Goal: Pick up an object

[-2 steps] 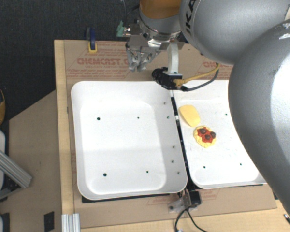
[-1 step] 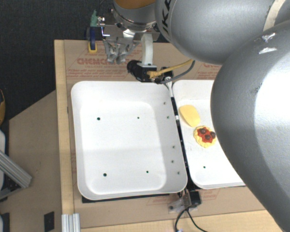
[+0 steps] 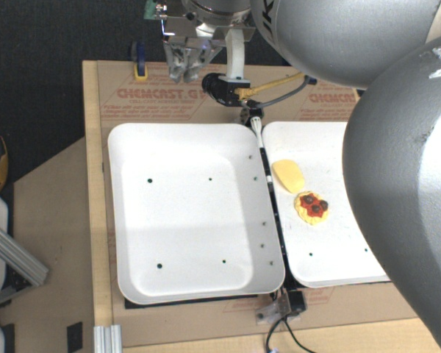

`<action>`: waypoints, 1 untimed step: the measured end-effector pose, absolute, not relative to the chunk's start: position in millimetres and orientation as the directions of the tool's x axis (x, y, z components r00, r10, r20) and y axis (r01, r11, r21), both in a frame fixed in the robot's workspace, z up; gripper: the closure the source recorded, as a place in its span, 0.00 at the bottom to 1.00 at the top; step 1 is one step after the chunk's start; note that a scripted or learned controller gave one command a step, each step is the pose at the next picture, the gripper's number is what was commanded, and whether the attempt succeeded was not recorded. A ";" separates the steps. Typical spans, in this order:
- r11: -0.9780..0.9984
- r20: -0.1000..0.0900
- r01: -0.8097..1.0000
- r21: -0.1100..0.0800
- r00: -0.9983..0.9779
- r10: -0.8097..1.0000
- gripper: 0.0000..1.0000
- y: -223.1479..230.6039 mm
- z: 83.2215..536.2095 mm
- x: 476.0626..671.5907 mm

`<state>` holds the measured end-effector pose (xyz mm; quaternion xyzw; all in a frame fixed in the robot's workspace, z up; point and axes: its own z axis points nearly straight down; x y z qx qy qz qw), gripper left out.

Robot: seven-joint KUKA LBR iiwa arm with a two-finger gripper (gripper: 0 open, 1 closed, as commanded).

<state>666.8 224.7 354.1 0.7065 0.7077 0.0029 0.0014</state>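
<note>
Near edge of the worktop: a small black connector w/ a cable sits just below where the two bins meet. Left bin is white, shallow, w/ four small dark dots on its floor. Right bin touches it along a dark seam; the grey arm covers much of its right side. In the right bin, near the seam, lies a pale yellow rounded piece; just beside it, to the lower right, a yellow piece w/ red and dark spots on top. The two look apart or barely touching, can't tell which. Past the bins, red print on the brown board reads "CHEMCAST", partly cut off, on both sides. A blue and yellow clamp stands at the far left edge. End effector hangs over the far board, beyond the left bin, well apart from both pieces; can't tell if it's apart or together.
</note>
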 end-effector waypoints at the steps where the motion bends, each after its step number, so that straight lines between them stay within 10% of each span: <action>1: 0.001 0.002 1.000 0.006 -0.001 1.000 1.00 224.4 401.0 663.6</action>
